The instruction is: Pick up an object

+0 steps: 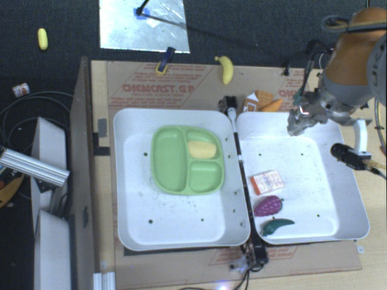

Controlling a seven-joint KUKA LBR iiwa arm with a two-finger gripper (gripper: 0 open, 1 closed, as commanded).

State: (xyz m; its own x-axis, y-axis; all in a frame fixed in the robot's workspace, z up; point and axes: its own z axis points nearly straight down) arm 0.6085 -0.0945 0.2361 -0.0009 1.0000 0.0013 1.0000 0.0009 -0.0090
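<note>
Your arm (357, 53) comes in from the right and runs off the frame's edge, so you see just the orange band and grey wrist. The gripper (298, 125) hangs over the far rim of the right bin (314, 162), small and blurred against the white; you cannot tell how it is set, and nothing shows in its grasp.

In that bin, near the divider, lie three candidates. The orange-and-white carton (266, 181) lies flat, its long axis running left to right with a slight tilt. The purple grape bunch (268, 206) sits just nearer the camera, slanting up to the right. The green pepper (276, 225) lies near the front rim, long axis nearly level, its thin tip pointing right.

The left bin (139, 222) bears a green divided plate (186, 160) with a yellow item (202, 148), too soft-edged to name, in its upper right compartment.
</note>
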